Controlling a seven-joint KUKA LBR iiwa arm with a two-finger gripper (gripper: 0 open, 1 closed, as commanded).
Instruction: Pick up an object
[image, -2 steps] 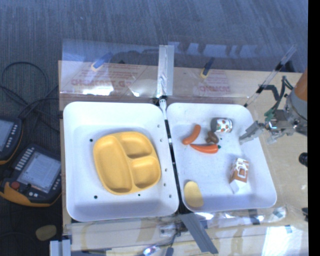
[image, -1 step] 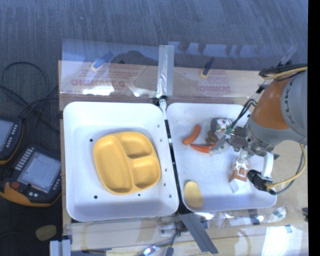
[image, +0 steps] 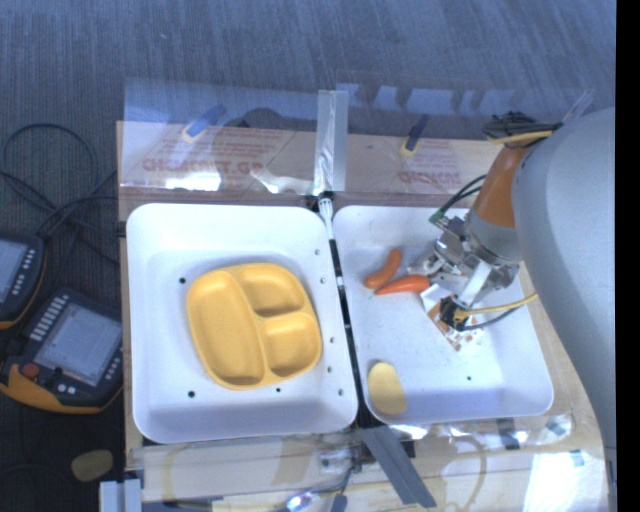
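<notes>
Two white bins sit side by side. The left bin (image: 150, 330) holds one yellow plate (image: 255, 322) with three compartments. The right bin (image: 500, 380) holds three things: a curved orange piece (image: 384, 268) and a straighter orange piece (image: 402, 286), both smooth, tapered and carrot-like, in its upper left part, and one yellow oval (image: 385, 386) at its lower left corner. The single end effector (image: 438, 272) is just beside the straighter orange piece's right end; whether it is spread or pressed together cannot be told.

Looks like smooth, faintly shiny white plastic in the left bin (image: 150, 300) and right bin (image: 500, 380). Reads as matt yellow plastic in the divided tray (image: 255, 325). Seems smooth orange plastic on the carrot-shaped pieces (image: 400, 286). Looks like brown cardboard under shiny film on the back panel (image: 200, 160).
</notes>
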